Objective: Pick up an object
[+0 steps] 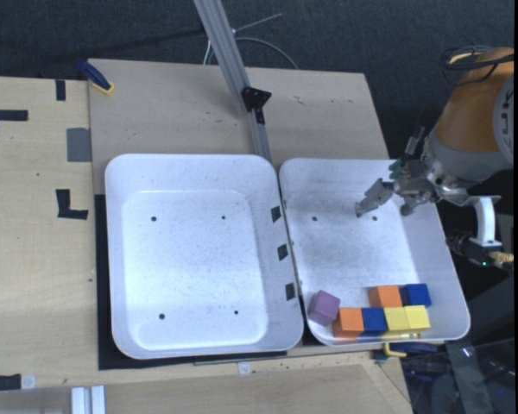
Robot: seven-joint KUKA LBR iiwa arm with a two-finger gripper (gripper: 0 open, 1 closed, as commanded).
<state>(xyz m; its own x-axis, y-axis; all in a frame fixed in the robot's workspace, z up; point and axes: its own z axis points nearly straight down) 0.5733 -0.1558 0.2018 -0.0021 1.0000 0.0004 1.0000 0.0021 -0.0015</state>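
Blocks: a bunch of small blocks sits at the near edge of the right bin [432, 257], well below the tool and apart from it.
Purple block [325, 306]: at the left end of the bunch, a bit tilted, near the wall between the bins.
Orange block [351, 319]: just beside the purple one, touching a blue block [374, 319].
Yellow blocks [407, 318]: touching the blue one, on its right.
Back row: another orange block [385, 296] and another blue block [416, 295], side by side, touching the front row.
Tool [388, 193]: over the far right part of the right bin, with nothing in it; I cannot tell if it is spread or closed.
Left bin [190, 248]: left of the tool, across the middle wall.
Tabletop [173, 110]: light wood, beyond both bins.
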